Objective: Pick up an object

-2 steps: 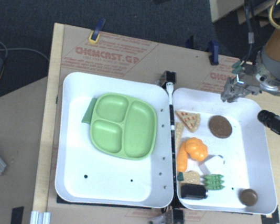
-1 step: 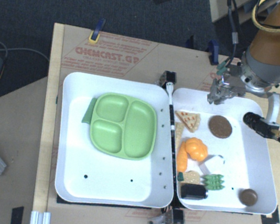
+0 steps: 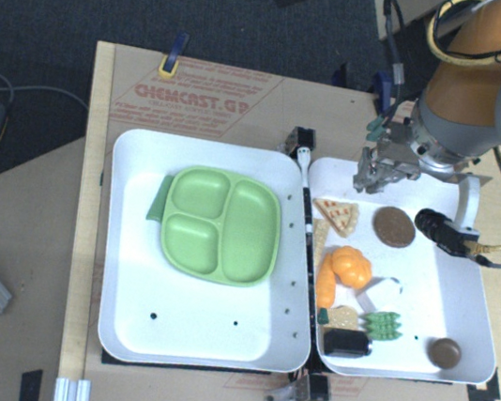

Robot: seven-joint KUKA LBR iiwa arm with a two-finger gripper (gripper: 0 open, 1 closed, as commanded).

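White bins sit side by side on the bench (image 3: 86, 215). The left bin (image 3: 120, 297) holds a green divided plate (image 3: 223, 226), lying flat toward that bin's far half. The right bin (image 3: 463, 297) carries the small things. A wedge of toast (image 3: 338, 215) lies near its far left corner, just beside the dividing rim. A brown disc (image 3: 394, 227) sits right of the toast, a little apart from it. An orange piece (image 3: 350, 266) rests near the bin's left edge, with a carrot-like strip (image 3: 326, 284) touching it along the left rim. Nearer the front edge are a green toothed piece (image 3: 382, 324) and a black block (image 3: 346, 342) at the front left corner. A brown ball (image 3: 444, 351) sits by the front right corner, well apart from the rest.

The tool (image 3: 374, 173) hangs over the far left corner of the right bin, above the toast. Whether its fingers are spread or pressed together cannot be told. Nothing shows between them.
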